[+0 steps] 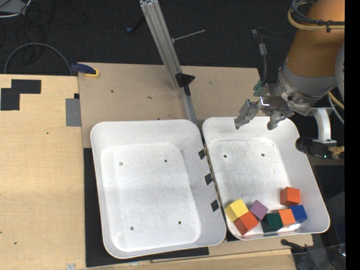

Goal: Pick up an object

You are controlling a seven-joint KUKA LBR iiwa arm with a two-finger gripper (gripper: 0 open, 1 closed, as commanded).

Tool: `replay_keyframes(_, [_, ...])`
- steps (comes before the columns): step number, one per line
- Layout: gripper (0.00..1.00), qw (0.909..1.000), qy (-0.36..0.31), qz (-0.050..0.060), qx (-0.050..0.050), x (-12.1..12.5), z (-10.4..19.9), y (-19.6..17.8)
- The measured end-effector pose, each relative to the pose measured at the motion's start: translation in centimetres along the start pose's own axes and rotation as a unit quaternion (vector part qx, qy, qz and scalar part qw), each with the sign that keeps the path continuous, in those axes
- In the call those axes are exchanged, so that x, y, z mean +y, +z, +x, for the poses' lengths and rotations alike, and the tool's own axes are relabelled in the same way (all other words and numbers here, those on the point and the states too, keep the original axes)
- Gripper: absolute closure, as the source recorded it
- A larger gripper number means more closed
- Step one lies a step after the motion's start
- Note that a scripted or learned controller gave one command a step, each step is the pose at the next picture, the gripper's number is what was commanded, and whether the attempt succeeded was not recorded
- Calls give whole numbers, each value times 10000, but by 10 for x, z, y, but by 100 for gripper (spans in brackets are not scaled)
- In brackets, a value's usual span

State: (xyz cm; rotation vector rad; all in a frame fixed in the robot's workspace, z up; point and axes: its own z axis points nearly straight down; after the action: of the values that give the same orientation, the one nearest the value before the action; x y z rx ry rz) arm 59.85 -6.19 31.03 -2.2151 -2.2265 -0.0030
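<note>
Bench [129, 94]: a flat brown board surface, with a paler wooden panel [39, 167] adjoining its left edge. A ribbed aluminium rail [163, 41] slants down from the far edge toward the gap between the two bins.

Left bin [147, 187]: a shallow white plastic tray with rounded corners, its floor bare but for dark speckling and a few small holes.

Right bin [260, 173]: a matching shallow white tray, touching the left one along a seam marked by three small black clips. All the blocks lie along its near edge, toward the near right corner.

Arm [318, 38]: grey, with a broad orange band above the wrist, standing over the bin's far right corner.

Gripper [260, 118]: two metal fingers spread apart with nothing between them, poised above the far edge of the right bin, well apart from the blocks.

Blocks, all small cubes: a red-orange one [290, 196] stands slightly apart, nearest the right wall. Below it, a blue cube [299, 213] touches an orange cube [287, 216], which sits beside a dark green cube [272, 222]. Left of these, a purple cube [259, 209], a yellow cube [237, 209] and a red cube [246, 223] crowd together; whether the green cube rests partly on a neighbour is hard to judge from this angle.
</note>
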Motion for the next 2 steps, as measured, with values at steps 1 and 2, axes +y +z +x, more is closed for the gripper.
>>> replay_keyframes(1, [0,10000,36,32,-13,2,-23,23])
replay_keyframes(2, [0,10000,6,3,-2,-3,20,3])
